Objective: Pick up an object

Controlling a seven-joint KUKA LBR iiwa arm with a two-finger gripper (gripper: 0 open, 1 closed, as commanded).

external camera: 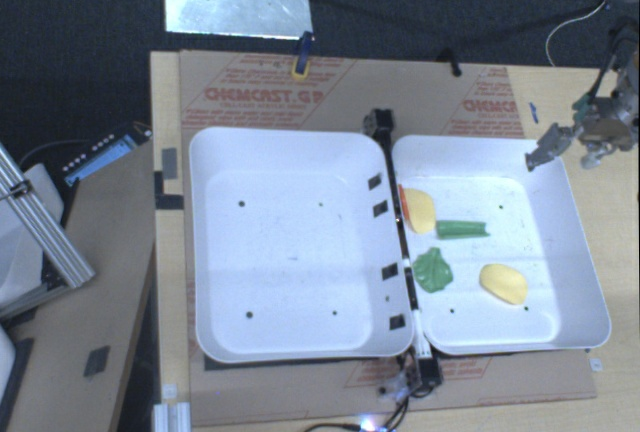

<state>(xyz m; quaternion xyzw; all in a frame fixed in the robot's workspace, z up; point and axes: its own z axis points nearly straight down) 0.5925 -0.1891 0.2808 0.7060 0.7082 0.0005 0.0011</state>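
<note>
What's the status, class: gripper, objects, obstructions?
Gripper over right bin's far right corner, holding nothing. Four objects in that bin: yellow piece, green stick, green leaf, yellow lemon. Nothing blocking them.

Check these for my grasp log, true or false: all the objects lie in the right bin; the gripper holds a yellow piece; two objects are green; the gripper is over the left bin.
1. All objects lie in the shallow white right bin: true.
2. The gripper holds a yellow piece: false; both yellow plastic pieces lie on the bin floor.
3. Two objects are green: true, a flat green strip and a green leaf-shaped piece.
4. The gripper is over the left bin: false; it is at the right bin's upper right rim.
</note>
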